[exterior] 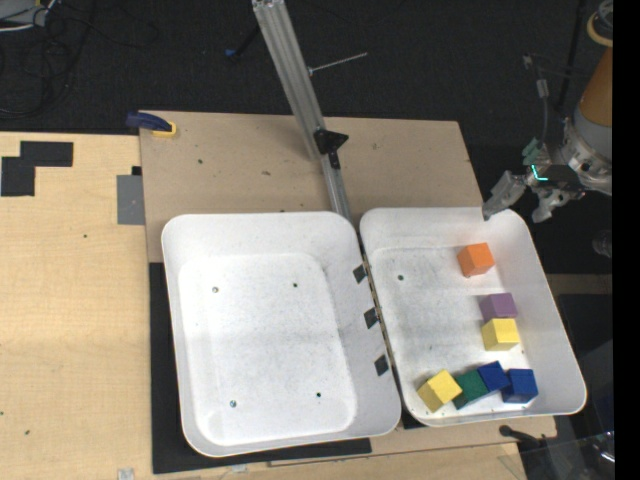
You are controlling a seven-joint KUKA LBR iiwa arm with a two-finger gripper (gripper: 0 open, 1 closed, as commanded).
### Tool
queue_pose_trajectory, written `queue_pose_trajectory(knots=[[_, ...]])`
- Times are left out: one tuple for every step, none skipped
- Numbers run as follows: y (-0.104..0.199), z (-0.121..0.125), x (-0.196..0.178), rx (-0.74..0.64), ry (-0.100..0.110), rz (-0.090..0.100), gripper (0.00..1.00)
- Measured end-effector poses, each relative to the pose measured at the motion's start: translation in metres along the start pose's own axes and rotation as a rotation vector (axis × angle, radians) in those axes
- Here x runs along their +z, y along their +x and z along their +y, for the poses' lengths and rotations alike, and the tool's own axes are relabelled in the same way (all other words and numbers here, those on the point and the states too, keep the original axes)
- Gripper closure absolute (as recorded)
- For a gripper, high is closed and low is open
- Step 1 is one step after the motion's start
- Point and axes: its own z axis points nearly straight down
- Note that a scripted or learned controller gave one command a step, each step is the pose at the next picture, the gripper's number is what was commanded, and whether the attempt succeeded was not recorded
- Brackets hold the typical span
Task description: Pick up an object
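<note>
The right bin (430,298) holds several blocks. An orange block (476,259) lies near its far right corner. A purple block (498,304) and a yellow block (500,333) sit along the right wall. At the near end lie another yellow block (438,390), a green block (469,386) and two blue blocks (508,381). My gripper (522,199) hangs open above the bin's far right corner, just outside the rim, up and to the right of the orange block. Nothing is between its fingers.
The left bin (200,268) stands beside the right one, joined by black clips (370,316). A slanted aluminium rail (300,88) rises behind the bins. A blue-and-yellow clamp (152,123) sits at the board's far left corner.
</note>
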Motion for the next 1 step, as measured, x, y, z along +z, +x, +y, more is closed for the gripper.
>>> queue_pose_trajectory(knots=[[0.0087,-0.0041,0.0599,0.001,0.005,0.002,0.00]])
